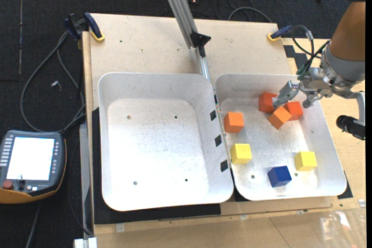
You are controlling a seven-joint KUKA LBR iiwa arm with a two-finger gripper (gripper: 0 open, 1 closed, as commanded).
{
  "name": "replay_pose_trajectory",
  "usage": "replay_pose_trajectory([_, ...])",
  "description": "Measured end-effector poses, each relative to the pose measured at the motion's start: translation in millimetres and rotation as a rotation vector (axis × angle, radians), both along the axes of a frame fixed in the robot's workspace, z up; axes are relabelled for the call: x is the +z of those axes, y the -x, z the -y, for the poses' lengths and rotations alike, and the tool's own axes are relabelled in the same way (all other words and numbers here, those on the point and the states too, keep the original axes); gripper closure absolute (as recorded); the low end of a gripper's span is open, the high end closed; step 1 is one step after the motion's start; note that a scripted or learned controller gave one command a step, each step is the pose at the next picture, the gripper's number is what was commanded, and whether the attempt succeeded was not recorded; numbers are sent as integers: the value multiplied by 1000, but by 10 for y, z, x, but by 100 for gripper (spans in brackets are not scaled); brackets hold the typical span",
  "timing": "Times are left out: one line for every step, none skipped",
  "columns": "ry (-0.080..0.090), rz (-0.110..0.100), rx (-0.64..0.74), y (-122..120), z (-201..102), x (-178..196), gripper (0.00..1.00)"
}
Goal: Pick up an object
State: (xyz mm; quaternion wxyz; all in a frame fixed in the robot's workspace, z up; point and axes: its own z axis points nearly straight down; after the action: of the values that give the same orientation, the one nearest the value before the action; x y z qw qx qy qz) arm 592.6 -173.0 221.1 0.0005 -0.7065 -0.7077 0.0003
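— Where's the end effector (289,96) now?

— Low over the right bin (331,142), at the cluster of orange blocks near its far side. One finger tip sits between the red-orange block (267,103) and the orange block (280,117), with a third orange block (295,110) just beside.

— Spread or pressed together?

— Cannot tell; the fingers blur into the blocks.

— Anything lifted?

— Nothing I'd vouch for. All look to rest on the bin floor. Lone orange block (234,121), two yellow blocks (241,153) (306,160) and blue block (279,175) lie apart, untouched. I'd judge the grasp and lift both not yet done.
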Motion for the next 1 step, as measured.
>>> replay_pose_trajectory([0, 0, 0, 0, 0, 0, 0])
